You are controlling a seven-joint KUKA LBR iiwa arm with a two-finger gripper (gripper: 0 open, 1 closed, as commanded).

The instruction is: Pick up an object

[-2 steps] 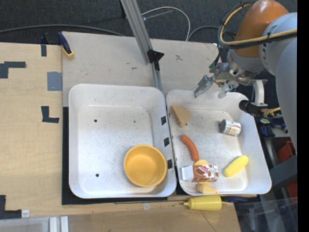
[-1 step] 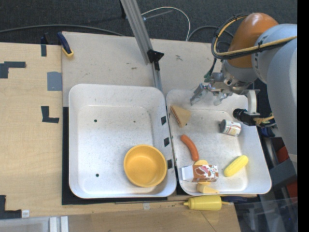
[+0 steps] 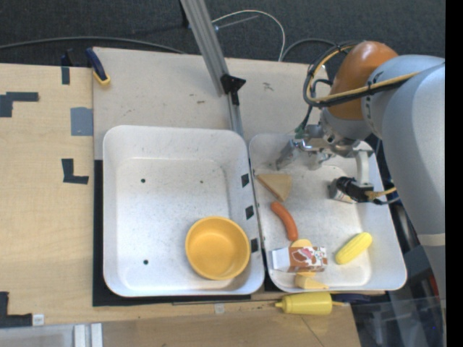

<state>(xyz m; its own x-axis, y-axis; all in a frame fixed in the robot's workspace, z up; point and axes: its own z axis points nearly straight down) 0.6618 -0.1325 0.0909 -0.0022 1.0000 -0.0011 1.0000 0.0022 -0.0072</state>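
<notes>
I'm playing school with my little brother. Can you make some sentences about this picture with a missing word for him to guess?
1. The yellow bowl sits in the ____ bin.
2. The hot dog in the right bin is colored ____.
3. The corn lies in the ____ bin.
4. The mustard bottle lies ____ the bins, on the bench.

Missing words: left; orange; right; outside

Two smooth white plastic bins [image 3: 116, 194] are seen – speckled inside – on a matt wooden bench [image 3: 43, 215].
</notes>
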